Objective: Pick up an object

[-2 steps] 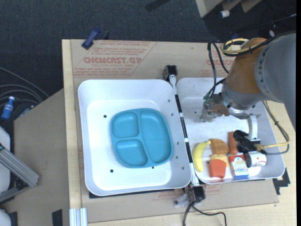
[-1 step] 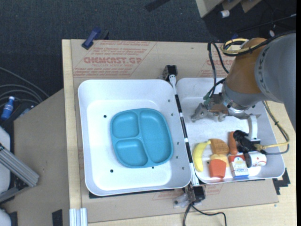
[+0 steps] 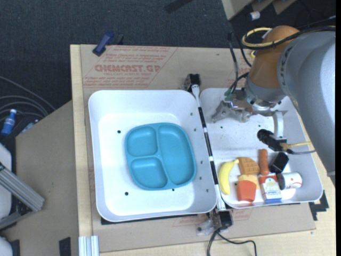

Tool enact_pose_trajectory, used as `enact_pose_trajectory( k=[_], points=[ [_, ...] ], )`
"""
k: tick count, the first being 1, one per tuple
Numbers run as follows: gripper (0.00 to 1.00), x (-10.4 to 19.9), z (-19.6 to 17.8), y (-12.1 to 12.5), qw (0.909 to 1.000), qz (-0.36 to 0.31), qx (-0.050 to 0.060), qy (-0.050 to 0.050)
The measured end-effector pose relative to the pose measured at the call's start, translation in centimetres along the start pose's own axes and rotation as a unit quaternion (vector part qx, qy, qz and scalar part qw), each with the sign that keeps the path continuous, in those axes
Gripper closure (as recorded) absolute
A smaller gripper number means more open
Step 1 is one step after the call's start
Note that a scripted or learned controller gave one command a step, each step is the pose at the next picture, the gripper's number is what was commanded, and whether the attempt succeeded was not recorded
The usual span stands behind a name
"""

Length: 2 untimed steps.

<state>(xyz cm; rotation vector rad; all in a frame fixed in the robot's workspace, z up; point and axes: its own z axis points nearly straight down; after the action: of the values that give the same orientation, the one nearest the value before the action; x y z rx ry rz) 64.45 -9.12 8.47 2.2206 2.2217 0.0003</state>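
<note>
My gripper point(image 3: 241, 110) hangs over the far part of the right bin point(image 3: 234, 137), below the arm's orange band point(image 3: 270, 55). Several toy foods are packed along the near edge of that bin. They include a yellow banana point(image 3: 227, 176), a tan waffle piece point(image 3: 248, 166), an orange-red block point(image 3: 246, 190), a slim orange carrot point(image 3: 263, 161), a red and blue box point(image 3: 272, 189) and a white bottle point(image 3: 290, 181). A black piece point(image 3: 278, 162) lies beside the carrot. I see nothing held in the gripper.
The left bin point(image 3: 106, 116) holds a blue divided plate point(image 3: 160, 155). A black divider strip point(image 3: 204, 132) runs between the bins. The arm's grey bulk point(image 3: 317, 95) covers the right bin's far right side. A blue clip point(image 3: 103, 44) lies on the board behind.
</note>
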Motion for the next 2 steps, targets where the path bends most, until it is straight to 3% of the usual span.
enact_pose_trajectory(
  k=[1,2],
  points=[
    [0.00,-0.34,0.06,-8.85,1.0000,0.001,0.002,0.001],
    [1.00,-0.29,-0.94,-8.80,1.0000,0.001,0.001,0.001]
  ],
)
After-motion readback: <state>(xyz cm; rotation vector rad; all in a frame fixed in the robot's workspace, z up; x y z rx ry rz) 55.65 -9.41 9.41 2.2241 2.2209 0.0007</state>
